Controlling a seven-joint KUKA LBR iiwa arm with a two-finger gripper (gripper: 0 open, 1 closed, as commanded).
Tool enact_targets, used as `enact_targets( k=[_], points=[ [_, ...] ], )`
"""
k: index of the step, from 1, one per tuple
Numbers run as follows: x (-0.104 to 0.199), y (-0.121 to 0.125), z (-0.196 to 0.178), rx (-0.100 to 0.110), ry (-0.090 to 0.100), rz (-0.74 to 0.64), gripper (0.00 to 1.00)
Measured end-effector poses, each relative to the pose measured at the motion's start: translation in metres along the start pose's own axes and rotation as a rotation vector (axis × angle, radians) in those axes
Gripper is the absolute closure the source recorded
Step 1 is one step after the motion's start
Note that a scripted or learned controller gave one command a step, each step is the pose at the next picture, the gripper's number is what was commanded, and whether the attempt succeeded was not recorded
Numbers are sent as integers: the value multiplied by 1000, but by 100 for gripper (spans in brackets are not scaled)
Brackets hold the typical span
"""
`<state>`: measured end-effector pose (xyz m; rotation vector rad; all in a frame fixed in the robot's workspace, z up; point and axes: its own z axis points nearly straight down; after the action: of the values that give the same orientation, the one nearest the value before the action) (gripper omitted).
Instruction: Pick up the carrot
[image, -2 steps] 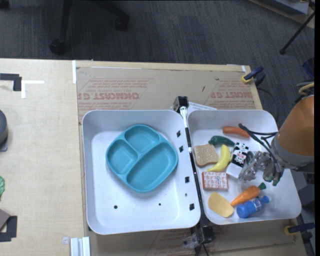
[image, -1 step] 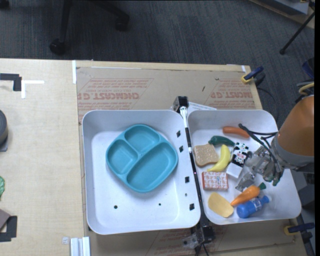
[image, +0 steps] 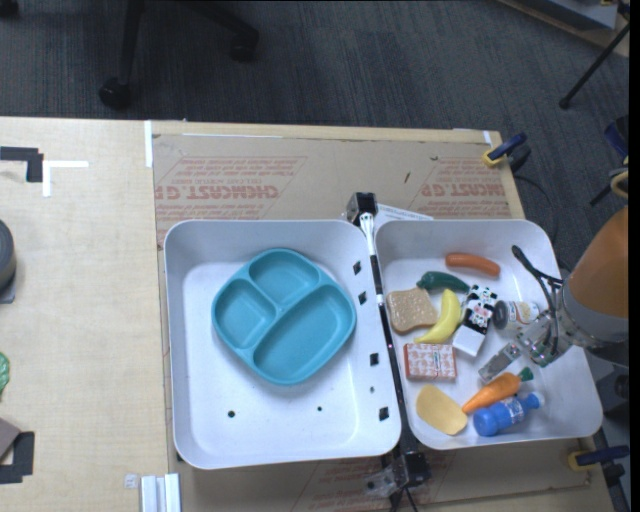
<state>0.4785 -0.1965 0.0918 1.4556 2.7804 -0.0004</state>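
Carrot: the orange toy carrot (image: 492, 392) lies in the right bin (image: 545, 240), in its lower right part, with the thick end up and to the right and the thin end down and to the left.
Carrot neighbours: the small blue plastic bottle (image: 503, 414) lies just below it and seems to touch it; the flat yellow chip-shaped piece (image: 441, 410) is just beside its thin end.
Gripper: the grey metal two-finger gripper (image: 505, 362) is low over the right bin, just above the thick end of the carrot.
Gripper state: I cannot tell how far the pincer is open, and I see nothing held in it; the carrot lies on the bin floor.
Arm: the grey arm with an orange band (image: 600, 290) comes in from the right edge.
Other things in the right bin: an orange sausage-shaped toy (image: 472, 263) at the top, a dark green toy vegetable (image: 441, 282), a slice of toy bread (image: 409, 309), a yellow toy banana (image: 446, 318), a small black and white carton (image: 481, 309), a white block (image: 468, 339) and a red and white patterned packet (image: 431, 361).
Left bin: the white shallow bin (image: 190, 400) holds a blue plastic plate with three compartments (image: 284, 316), near its middle.
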Motion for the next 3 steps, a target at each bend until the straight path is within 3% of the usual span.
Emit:
enact_targets(
  k=[1,2,3],
  points=[
    [29,20,0,1,3,-79,0],
    [42,30,0,-1,1,-378,0],
    [39,32,-10,-5,-5,-372,100]
  ],
)
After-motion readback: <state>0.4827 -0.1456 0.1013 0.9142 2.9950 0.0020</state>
